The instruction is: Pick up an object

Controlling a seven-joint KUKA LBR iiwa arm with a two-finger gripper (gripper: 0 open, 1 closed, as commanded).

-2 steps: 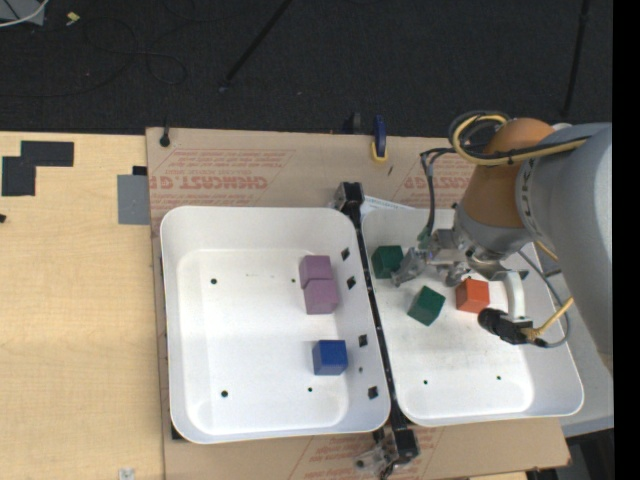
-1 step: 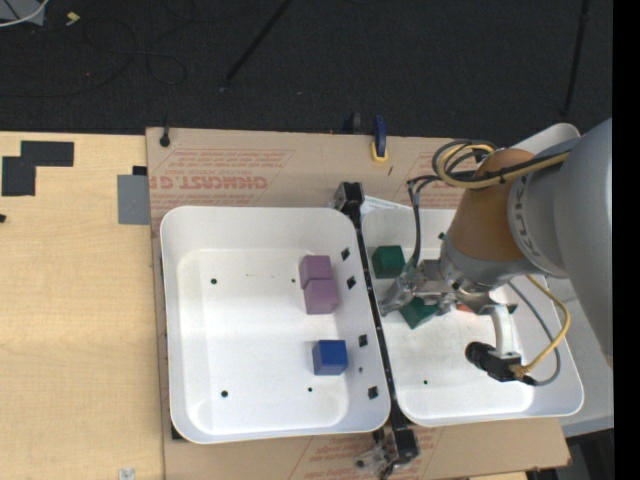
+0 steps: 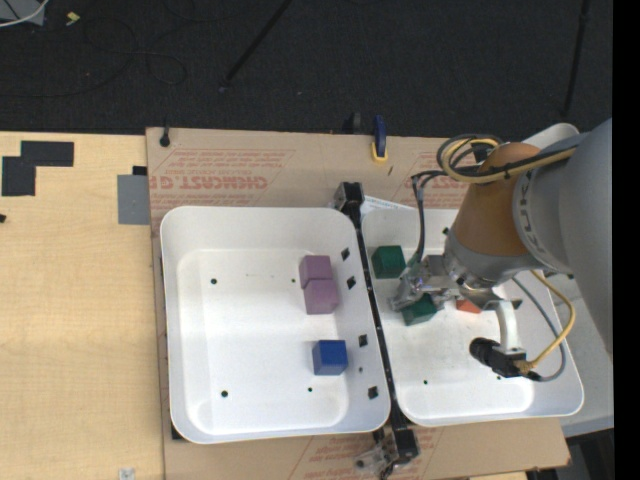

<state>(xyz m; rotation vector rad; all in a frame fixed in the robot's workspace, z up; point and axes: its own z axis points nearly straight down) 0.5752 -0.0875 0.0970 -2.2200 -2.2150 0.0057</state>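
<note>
Here the table (image 3: 80, 298) carries two white bins side by side, and the arm (image 3: 510, 218) reaches in from the right over the right bin (image 3: 480, 398). The left bin (image 3: 200, 388) holds a purple block (image 3: 319, 283) near its middle and a blue cube (image 3: 329, 356) nearer the front; both lie well apart from the arm. In the right bin, a green cube (image 3: 388, 260) sits close to the divider, apart from the pincer (image 3: 412, 296), which is low over a second green piece (image 3: 420, 310). That piece lies just at the pincer's tip, seemingly touching it, but whether it sits between the fingers is hidden, so I cannot tell if the pincer is clenched, released, or grasping it. A small orange thing (image 3: 468, 308) shows beside the wrist.

Judging by this, the step in hand is the grasp itself, down at the green piece. The next move calls for a firm closure on it, then a straight lift clear of the bin floor without nudging the green cube nearby.
</note>
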